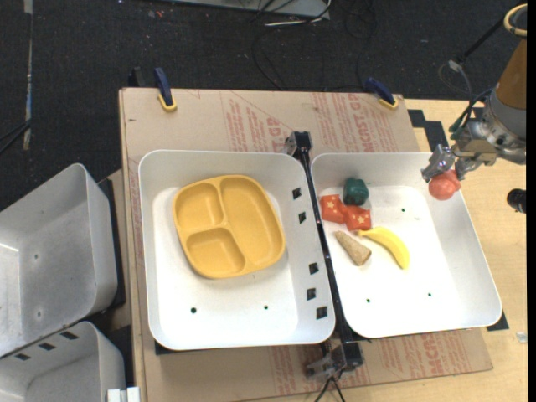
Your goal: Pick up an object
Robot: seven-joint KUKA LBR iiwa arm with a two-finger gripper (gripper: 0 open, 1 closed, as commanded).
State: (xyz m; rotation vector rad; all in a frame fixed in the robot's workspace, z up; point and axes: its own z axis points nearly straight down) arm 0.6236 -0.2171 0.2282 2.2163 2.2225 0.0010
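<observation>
**Arm's got a little red ball up at the right bin's edge**

So the gripper (444, 174) sits over the far right rim of the right bin (469, 300), and there's a small red ball (444, 187) pinched right at its fingertips, raised above the bin wall; looks like a proper grip to me. Down in that same bin: a dark green round thing (356, 191) near the top, two red blocks (345, 213) touching each other just below it, then a tan wedge (353, 248) and a banana (389, 246) side by side. Left bin (218, 325) has a yellow divided plate (228, 225) with three compartments; both bins sit on a cardboard sheet (243, 120).
</observation>
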